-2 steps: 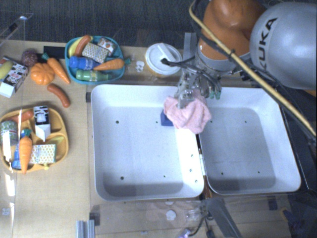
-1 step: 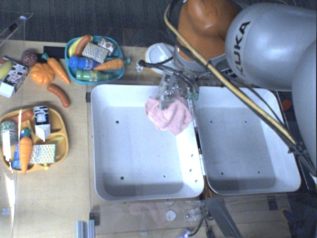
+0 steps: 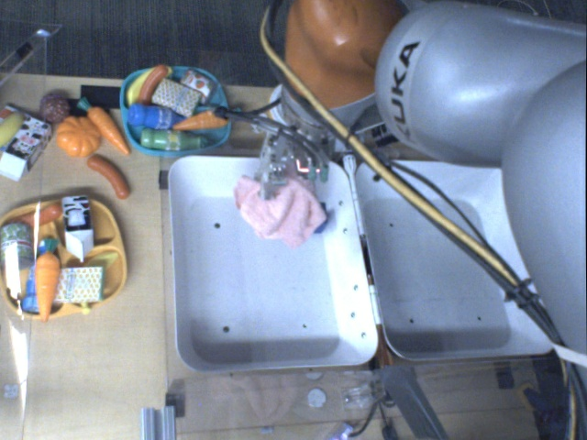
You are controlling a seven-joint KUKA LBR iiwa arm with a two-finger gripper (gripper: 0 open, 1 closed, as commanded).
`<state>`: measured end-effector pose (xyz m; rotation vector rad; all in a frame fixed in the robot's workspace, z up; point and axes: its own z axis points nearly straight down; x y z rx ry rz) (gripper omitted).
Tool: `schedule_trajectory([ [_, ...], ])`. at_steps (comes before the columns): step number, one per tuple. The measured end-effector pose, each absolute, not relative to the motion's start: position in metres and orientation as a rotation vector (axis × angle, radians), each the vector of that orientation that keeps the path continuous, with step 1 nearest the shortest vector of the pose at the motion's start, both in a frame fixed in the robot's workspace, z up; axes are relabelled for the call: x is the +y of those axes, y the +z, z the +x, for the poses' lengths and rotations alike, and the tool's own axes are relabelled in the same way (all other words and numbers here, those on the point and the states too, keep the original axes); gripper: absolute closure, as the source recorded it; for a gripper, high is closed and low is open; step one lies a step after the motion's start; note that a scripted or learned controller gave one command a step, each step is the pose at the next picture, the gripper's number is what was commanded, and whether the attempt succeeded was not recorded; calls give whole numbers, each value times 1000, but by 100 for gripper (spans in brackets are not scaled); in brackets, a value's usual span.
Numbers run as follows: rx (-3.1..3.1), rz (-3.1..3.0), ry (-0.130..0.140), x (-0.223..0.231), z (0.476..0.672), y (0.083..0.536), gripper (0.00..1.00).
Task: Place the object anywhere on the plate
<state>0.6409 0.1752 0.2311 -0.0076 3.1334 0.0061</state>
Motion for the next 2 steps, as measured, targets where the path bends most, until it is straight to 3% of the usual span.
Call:
schedule_trajectory([
  [1,3134,-7,7,225,658,226,100],
  [2,3133,-6,7,225,658,227,0],
])
